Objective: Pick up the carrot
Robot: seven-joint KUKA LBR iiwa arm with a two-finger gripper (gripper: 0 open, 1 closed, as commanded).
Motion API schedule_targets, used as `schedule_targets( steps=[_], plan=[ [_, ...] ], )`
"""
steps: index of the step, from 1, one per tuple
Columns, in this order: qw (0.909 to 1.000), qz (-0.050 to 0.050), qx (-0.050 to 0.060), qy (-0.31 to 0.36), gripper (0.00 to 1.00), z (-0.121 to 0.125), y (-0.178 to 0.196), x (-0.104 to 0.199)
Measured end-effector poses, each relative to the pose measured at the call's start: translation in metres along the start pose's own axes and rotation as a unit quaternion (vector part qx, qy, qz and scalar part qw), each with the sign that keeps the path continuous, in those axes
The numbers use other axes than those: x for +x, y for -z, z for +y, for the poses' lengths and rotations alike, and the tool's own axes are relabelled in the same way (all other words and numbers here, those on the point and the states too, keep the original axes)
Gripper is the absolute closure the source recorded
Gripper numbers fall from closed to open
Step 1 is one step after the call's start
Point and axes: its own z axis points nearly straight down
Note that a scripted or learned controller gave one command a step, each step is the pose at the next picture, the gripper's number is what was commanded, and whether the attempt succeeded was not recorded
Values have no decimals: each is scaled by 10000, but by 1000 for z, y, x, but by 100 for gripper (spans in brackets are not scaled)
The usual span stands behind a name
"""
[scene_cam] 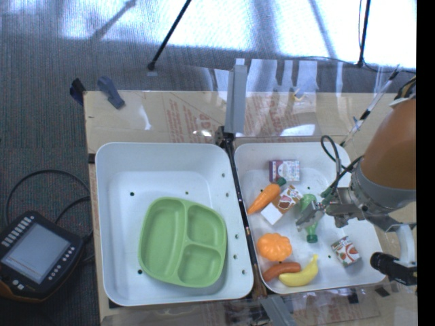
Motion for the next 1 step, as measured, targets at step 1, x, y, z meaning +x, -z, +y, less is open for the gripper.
schedule_targets(
  steps=[1],
  plan=[
    [9982, -2, -12, 602, 0, -5, -17, -5]
  ],
)
